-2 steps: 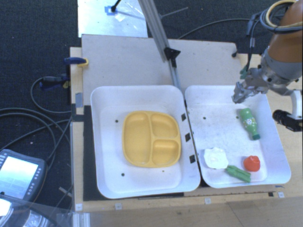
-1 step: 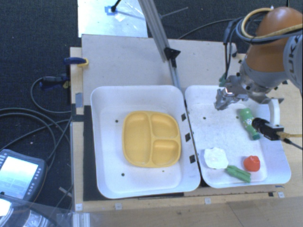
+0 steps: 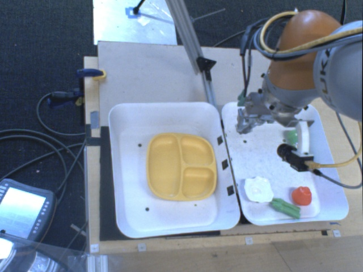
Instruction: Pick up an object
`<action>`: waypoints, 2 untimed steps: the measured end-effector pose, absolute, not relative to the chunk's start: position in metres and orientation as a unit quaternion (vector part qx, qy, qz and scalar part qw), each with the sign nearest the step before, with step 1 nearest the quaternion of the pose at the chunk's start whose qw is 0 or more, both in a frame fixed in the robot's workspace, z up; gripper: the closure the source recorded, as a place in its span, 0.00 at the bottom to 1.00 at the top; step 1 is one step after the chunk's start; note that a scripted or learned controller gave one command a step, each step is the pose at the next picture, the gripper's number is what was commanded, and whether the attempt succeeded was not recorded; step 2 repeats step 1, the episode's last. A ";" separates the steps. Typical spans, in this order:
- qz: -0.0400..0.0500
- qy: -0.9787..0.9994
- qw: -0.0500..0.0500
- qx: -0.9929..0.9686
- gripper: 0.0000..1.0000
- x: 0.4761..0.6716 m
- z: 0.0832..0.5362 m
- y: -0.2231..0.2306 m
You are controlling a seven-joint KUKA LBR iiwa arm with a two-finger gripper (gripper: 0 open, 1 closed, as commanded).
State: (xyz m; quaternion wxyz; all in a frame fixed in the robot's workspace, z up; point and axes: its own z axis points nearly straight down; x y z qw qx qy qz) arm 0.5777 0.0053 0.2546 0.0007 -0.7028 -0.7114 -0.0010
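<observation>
**Our gripper hangs over a bare spot**

We see the gripper (image 3: 243, 126) over the far left part of the right bin (image 3: 334, 204), close to the left bin (image 3: 127, 152). The floor there looks bare, so we think it has nothing to grab yet. We cannot tell if it is open or closed, because it is small and dark against the arm (image 3: 300, 55).

The things to pick sit together at the near end of the right bin: a white lump (image 3: 258, 189), a green stick (image 3: 285, 207) just beside it, and a red ball (image 3: 302, 195). A yellow plate (image 3: 181, 166) lies in the left bin, and it is likely too wide to pinch.

A bit of green (image 3: 291, 136) peeks out by the wrist. We cannot tell what it is.
</observation>
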 end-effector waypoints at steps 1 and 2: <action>-0.001 -0.711 0.001 -0.703 1.00 0.571 0.253 0.058; -0.001 -0.711 0.001 -0.703 1.00 0.571 0.253 0.058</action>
